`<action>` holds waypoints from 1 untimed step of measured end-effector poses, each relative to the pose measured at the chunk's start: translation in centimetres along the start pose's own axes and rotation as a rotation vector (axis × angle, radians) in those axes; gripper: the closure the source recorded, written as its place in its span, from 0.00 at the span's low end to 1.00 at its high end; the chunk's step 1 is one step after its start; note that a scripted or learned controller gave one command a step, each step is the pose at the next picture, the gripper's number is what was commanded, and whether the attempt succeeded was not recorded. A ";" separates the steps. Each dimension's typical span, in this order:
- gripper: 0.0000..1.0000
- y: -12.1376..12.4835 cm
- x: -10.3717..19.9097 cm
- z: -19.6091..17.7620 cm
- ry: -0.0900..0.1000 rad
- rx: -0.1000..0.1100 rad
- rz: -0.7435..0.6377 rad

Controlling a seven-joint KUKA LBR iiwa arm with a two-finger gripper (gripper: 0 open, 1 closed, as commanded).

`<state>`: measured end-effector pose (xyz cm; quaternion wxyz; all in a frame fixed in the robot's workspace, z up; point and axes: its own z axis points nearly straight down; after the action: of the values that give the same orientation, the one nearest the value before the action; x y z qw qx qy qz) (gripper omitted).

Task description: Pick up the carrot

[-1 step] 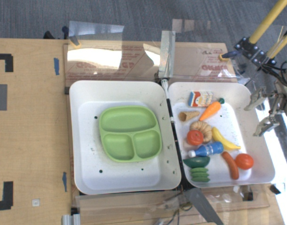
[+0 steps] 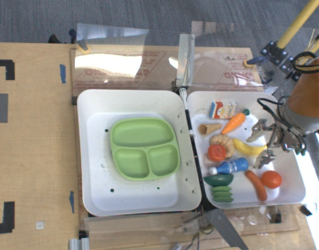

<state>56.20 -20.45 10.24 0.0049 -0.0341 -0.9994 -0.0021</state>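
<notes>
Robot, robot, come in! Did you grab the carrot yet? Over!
Pincer open, holding nothing, over right bin. Carrot not yet picked, lying left of pincer. Banana and croissant crowd close beside it.

2 shallow white bins sit side by side on the brown cardboard-covered tabletop (image 2: 34, 155). The left bin (image 2: 91, 191) holds a light green plastic tray with 3 compartments (image 2: 144, 148). In the right bin (image 2: 294, 184), the orange toy carrot with a green tip (image 2: 234, 122) lies tilted near the back, apart from the metal 2-finger hand (image 2: 264, 142), which hovers open above a yellow toy banana (image 2: 247, 148). A red toy tomato (image 2: 217, 152) sits left of the banana.
</notes>
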 end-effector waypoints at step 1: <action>0.00 5.0 -3.6 1.3 -0.023 0.002 0.205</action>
<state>60.07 -15.74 8.92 -0.0065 -0.1363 -0.9907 -0.0002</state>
